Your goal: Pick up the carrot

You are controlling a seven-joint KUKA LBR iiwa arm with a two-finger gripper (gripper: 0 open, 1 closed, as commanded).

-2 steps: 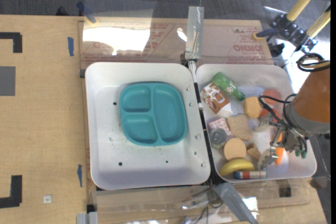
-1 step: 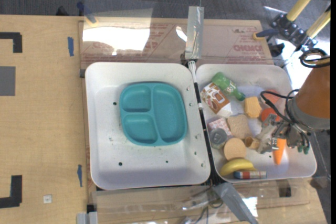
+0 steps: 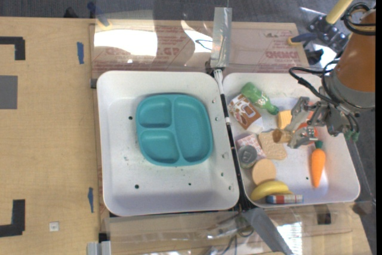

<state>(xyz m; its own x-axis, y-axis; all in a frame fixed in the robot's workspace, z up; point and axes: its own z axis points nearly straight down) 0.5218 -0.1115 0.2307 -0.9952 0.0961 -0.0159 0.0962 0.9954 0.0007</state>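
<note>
Grey arm with orange band (image 3: 360, 63) reaching in from right, over far part of right shallow white bin (image 3: 351, 179). Metal two-finger gripper (image 3: 300, 125) pointing left, low over food clutter; fingers apart, nothing between them. Small orange carrot with green top (image 3: 317, 166) lying in right bin, just near of gripper, apart from it. Long axis running near-far; green top toward far side, tip toward near rim. Teal divided plastic plate (image 3: 175, 129) in left bin.

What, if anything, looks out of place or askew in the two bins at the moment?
Nothing stands out. The teal tray sits flat in the left bin; the carrot lies intact in the right bin.
</note>
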